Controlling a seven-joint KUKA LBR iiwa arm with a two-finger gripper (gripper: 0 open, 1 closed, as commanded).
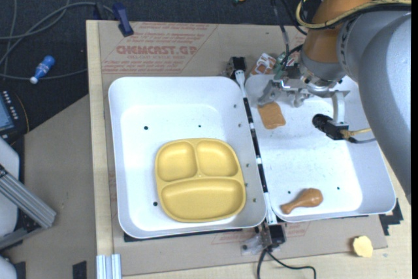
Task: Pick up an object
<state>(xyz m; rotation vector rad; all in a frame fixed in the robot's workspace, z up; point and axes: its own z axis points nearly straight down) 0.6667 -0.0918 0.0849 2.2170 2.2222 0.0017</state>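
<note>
In the right bin (339,196), a flat tan toast-like piece (272,116) lies near the far left corner, close to the divider. A brown toy drumstick (302,200) rests near the front edge of that bin. My gripper (285,97) hangs low over the far end of the right bin, just behind and above the tan piece, under the orange band (330,23) of the arm. I cannot see whether anything is in its grasp. A yellow divided plate (198,180) sits in the left bin (130,114).
A black part with a cable (328,127) sticks out beside the gripper, over the right bin. A small printed packet (264,64) lies at the bin's far rim. A yellow chunk (362,246) sits on the bench at the front right. A blue clip (122,19) is at the board's far left.
</note>
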